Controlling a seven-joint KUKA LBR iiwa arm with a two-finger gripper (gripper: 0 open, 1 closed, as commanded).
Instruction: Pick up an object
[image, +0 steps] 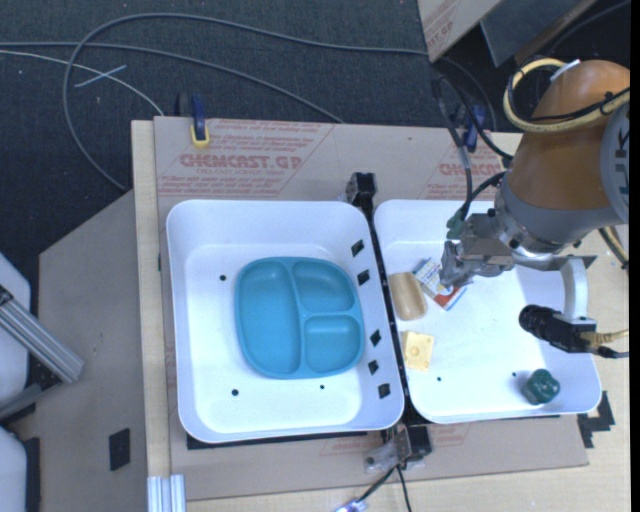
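Observation:
My gripper reaches down into the right bin near its upper middle, right over a small red-and-white packet. Close to the left of it lies a tan bread-like piece. A yellow cheese-like wedge sits further toward the front. A dark green round object rests near the bin's front right corner. The left bin holds a blue divided plate.
A black divider with clips runs between the two bins. A black cylinder-shaped part on a white bracket hangs over the right bin's right side. Cables trail across the dark floor at the back.

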